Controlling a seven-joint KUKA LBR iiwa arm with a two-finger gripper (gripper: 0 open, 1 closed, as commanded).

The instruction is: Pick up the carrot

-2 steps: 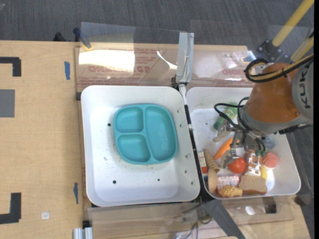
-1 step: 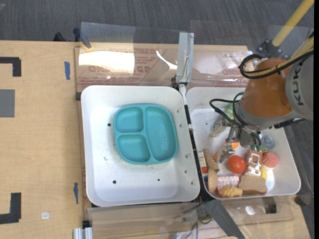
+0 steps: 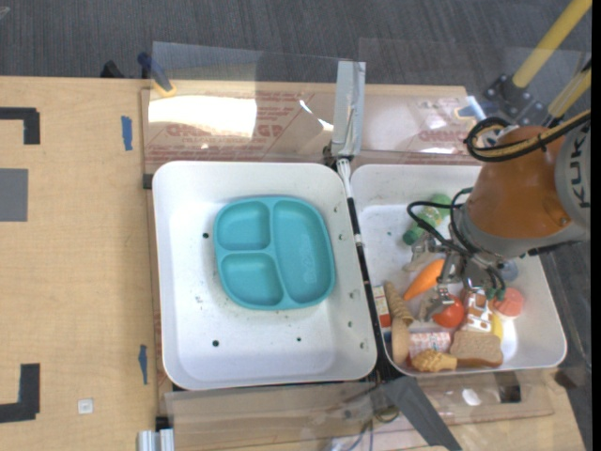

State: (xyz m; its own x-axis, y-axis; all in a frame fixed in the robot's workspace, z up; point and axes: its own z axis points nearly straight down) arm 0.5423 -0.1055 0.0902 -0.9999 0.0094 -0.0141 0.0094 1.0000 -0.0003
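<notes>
The carrot (image 3: 424,278) is a small orange piece lying aslant in the right bin (image 3: 545,341), just left of my gripper (image 3: 453,285). The gripper hangs low over the pile of toy food, below the arm's orange band (image 3: 512,191). Its metal fingers (image 3: 443,294) reach down beside the carrot's right end, touching or nearly touching it. I cannot tell whether the carrot sits between them.
A teal divided plate (image 3: 275,251) lies in the left bin (image 3: 188,346). Around the carrot sit a green item (image 3: 427,216), a red tomato (image 3: 451,315), bread slices (image 3: 474,348), a cracker (image 3: 430,360) and a pink piece (image 3: 511,301). A metal divider (image 3: 346,120) stands behind the bins.
</notes>
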